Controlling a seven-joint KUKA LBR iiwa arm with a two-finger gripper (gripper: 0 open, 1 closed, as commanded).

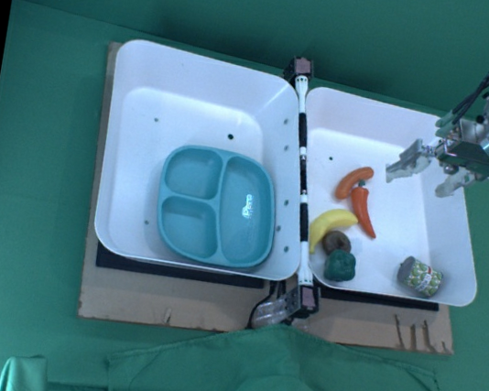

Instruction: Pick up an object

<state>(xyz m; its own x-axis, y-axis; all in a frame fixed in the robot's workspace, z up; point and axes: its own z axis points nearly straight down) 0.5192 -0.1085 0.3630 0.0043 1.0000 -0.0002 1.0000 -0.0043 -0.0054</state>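
Gripper [432, 168] spread open, empty, above right bin [457, 237] — objects crowd together: banana [332, 222], brown ring [338, 242], green lump [340, 265]. Risk — fingers nudge neighbour, grasp slips.

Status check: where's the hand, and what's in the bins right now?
Hand open, holding nothing, above right bin's far side. Carrot, sausage, banana, small pieces below them. Teal divided plate in left bin. Nothing blocking the carrot.

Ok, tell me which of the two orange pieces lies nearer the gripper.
The upper orange piece, curved, is nearer the gripper; the carrot lies below it, toward the banana.
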